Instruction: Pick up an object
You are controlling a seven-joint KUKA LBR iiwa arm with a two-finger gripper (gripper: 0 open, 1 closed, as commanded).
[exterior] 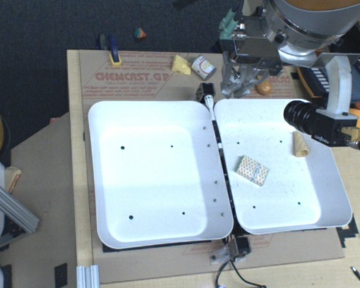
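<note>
Two things lie in the right bin (324, 212). One is a small patterned block (252, 170), lying flat near the middle. The other is a tan cork-like piece (300, 144), which rests toward the right side. My gripper (240, 84) hangs over the bin's back edge, near its left corner. It is well behind both things and touches neither. The left bin (108, 179) has nothing in it.
On the board behind the bins lie a yellow wedge (181, 65), a small white box (203, 67) and a brownish ball (264, 88) just right of the gripper. A blue and yellow clamp (114, 51) stands at the back left.
</note>
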